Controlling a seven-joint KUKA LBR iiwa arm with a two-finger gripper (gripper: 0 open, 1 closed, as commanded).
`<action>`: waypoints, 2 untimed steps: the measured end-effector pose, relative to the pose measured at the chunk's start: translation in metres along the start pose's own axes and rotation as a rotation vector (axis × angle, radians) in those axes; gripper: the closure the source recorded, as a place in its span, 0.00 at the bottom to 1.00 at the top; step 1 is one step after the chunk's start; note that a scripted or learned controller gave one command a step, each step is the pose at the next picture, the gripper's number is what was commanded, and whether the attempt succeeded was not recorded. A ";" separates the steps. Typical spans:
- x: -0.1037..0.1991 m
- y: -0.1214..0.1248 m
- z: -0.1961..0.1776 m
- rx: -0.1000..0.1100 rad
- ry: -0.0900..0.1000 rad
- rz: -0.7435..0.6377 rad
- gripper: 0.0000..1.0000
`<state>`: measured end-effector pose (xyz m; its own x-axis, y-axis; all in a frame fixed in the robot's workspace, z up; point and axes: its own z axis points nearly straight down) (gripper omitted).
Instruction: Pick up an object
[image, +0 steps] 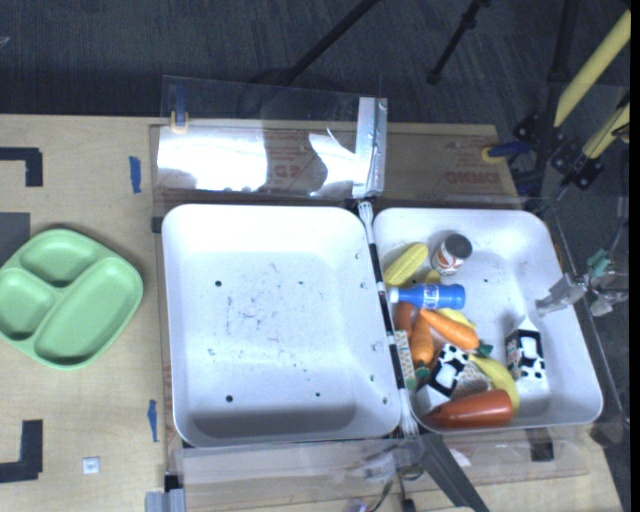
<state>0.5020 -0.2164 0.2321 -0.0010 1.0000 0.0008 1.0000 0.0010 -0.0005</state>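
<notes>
Wooden bench (80, 150) bearing white bins (270, 240)

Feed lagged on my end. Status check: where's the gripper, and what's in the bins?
Gripper at right bin's right rim, holding nothing visible. Pile of toys in right bin: corn, blue bottle, carrot, red sausage. Nothing over the pile.
</notes>
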 end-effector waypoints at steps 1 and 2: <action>-0.005 0.043 0.087 -0.013 -0.002 0.066 0.00; -0.005 0.043 0.087 -0.013 -0.002 0.067 0.00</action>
<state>0.5454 -0.2217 0.1450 0.0656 0.9978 -0.0012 0.9978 -0.0655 0.0121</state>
